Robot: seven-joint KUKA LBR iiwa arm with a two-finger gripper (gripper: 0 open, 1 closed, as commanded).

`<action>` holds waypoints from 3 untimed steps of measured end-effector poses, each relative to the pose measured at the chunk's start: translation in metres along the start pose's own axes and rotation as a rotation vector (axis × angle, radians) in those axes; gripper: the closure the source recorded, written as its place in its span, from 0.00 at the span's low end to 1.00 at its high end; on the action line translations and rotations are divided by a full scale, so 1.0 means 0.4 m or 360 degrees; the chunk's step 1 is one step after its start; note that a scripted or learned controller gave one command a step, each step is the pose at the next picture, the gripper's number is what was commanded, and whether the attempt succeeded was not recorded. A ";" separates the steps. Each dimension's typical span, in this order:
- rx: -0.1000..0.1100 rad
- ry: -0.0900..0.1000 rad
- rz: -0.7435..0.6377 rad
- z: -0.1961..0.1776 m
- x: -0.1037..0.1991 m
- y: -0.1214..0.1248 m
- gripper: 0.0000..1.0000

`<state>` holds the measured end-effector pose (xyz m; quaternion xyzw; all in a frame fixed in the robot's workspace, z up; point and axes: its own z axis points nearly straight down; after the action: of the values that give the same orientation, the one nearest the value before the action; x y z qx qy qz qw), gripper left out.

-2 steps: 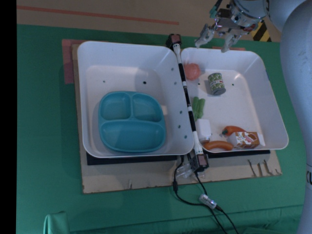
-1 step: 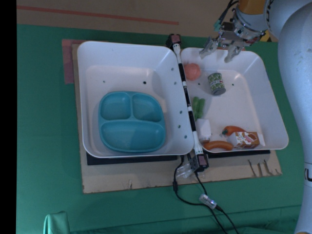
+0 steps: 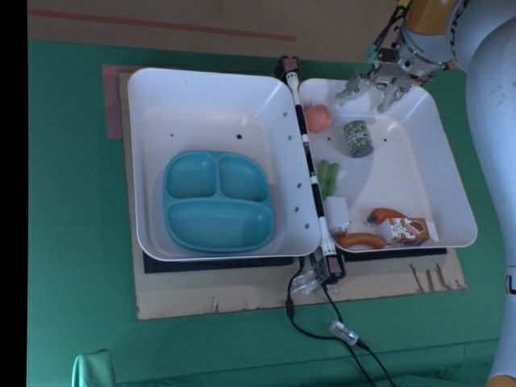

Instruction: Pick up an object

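My gripper (image 3: pixel 372 92) hangs over the far edge of the right bin (image 3: pixel 435 143), its fingers spread open with nothing between them. Just below it lies a small dark green can (image 3: pixel 358 138) on its side. An orange-red ball (image 3: pixel 318 118) rests near the divider at the bin's far left. Green pods (image 3: pixel 327 176) lie by the divider mid-bin. Near the front sit a white block (image 3: pixel 336 212), an orange sausage (image 3: pixel 360 240), an orange carrot-like piece (image 3: pixel 384 214) and a small orange-and-white carton (image 3: pixel 405 230).
The left bin (image 3: pixel 201 103) holds a teal divided plate (image 3: pixel 218 201). A black-and-white divider bar (image 3: pixel 309 164) runs between the bins. Cables (image 3: pixel 322 313) trail off the front of the bench. The arm's grey body (image 3: pixel 492 135) runs down the right side.
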<state>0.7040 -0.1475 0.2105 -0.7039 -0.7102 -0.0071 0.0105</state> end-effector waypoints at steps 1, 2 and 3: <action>0.0006 -0.0030 0.0009 0.028 0.022 -0.003 0.00; -0.0035 -0.0047 0.0020 -0.141 0.059 -0.003 0.00; -0.0024 -0.0048 0.0027 -0.104 -0.013 -0.006 0.00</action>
<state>0.7016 -0.1536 0.2521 -0.7099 -0.7043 -0.0015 -0.0055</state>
